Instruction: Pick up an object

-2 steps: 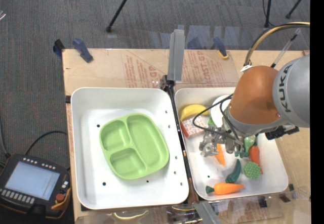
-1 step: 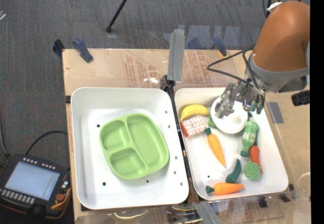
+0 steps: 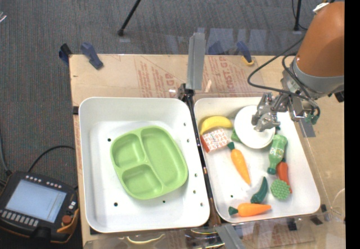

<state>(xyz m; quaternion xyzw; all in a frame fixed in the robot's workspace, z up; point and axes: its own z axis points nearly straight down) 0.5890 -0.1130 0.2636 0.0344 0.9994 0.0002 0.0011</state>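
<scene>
Camera view, two bins (image 3: 90, 130), one green tray (image 3: 149, 162), two carrots (image 3: 241, 165), jaws' (image 3: 265, 121) state unclear

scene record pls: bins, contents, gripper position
left bin: green divided plate
right bin: white plate, banana, snack packet, green bottle, two carrots, dark green vegetable, round green item, red item
gripper: over the white plate's upper right part
fingers: state unclear
held: nothing seen between the fingers
</scene>
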